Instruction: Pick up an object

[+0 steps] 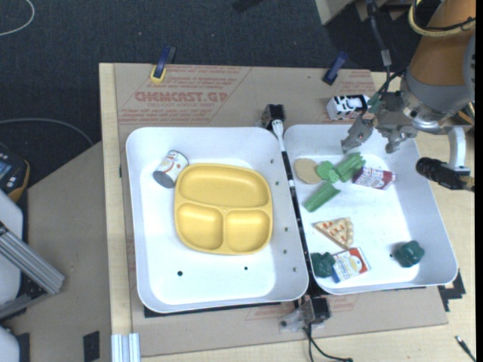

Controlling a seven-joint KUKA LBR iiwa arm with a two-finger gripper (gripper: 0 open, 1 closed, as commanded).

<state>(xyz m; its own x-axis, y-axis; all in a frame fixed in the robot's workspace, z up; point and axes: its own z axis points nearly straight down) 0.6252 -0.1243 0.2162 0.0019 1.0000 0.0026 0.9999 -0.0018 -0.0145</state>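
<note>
Leftward, yellow tray [223, 207] and can [170, 167] in left bin [143, 225], hand [375, 135] spread, holding nothing.

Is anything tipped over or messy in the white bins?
Yes. In the left bin, a small can lies on its side against the yellow plate. In the right bin, the green pieces lie jumbled together.
</note>
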